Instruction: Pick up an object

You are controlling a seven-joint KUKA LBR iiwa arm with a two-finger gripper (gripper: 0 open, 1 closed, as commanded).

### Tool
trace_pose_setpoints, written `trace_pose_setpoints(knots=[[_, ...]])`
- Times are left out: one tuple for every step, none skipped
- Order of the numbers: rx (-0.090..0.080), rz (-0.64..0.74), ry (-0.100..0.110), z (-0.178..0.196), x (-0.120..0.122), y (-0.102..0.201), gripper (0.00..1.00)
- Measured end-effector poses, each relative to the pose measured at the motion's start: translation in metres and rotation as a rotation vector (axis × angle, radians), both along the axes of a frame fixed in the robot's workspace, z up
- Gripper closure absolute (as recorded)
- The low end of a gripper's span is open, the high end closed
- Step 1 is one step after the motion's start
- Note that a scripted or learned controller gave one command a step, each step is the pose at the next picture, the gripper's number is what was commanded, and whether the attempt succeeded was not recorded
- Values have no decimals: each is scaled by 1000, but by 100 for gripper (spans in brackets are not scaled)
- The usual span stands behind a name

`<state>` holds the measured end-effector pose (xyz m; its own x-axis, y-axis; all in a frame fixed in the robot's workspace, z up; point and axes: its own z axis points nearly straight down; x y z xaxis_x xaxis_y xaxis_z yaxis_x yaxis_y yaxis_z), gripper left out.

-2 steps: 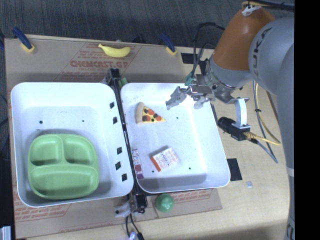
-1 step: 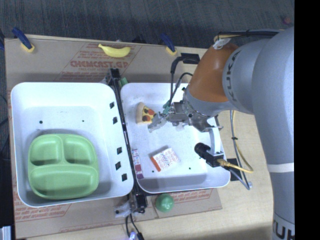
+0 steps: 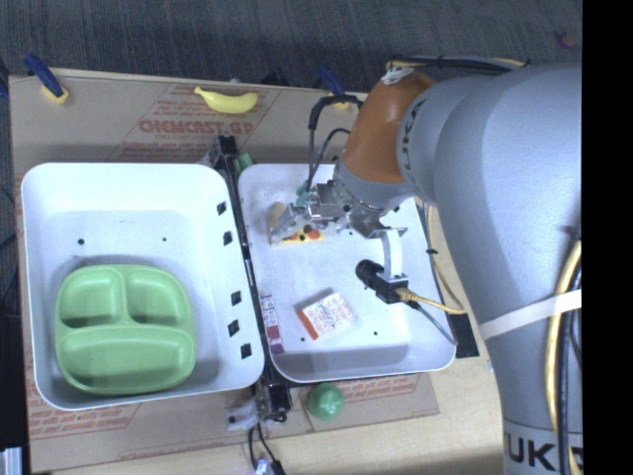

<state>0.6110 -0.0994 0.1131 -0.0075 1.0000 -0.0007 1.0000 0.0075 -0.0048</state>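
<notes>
The grey arm with its orange band reaches into the right bin (image 3: 425,349) from the right. Its gripper (image 3: 315,209) is down in the bin's far half, just above a small cluster of objects (image 3: 294,228) with yellow, orange and tan parts. The wrist hides the fingertips. A white packet with orange print (image 3: 327,316) lies flat in the near half of the same bin, apart from the gripper.
A green divided tray (image 3: 124,328) lies in the left bin (image 3: 59,191). A yellow banana (image 3: 226,98) rests on the cardboard behind the bins. A green ball (image 3: 324,400) sits on the bench in front of the right bin. Black clamps join the bins.
</notes>
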Motion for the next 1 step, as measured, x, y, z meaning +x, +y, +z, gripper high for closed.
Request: trace_pose_setpoints(knots=[[-1, 3, 0, 11, 1, 0, 100]])
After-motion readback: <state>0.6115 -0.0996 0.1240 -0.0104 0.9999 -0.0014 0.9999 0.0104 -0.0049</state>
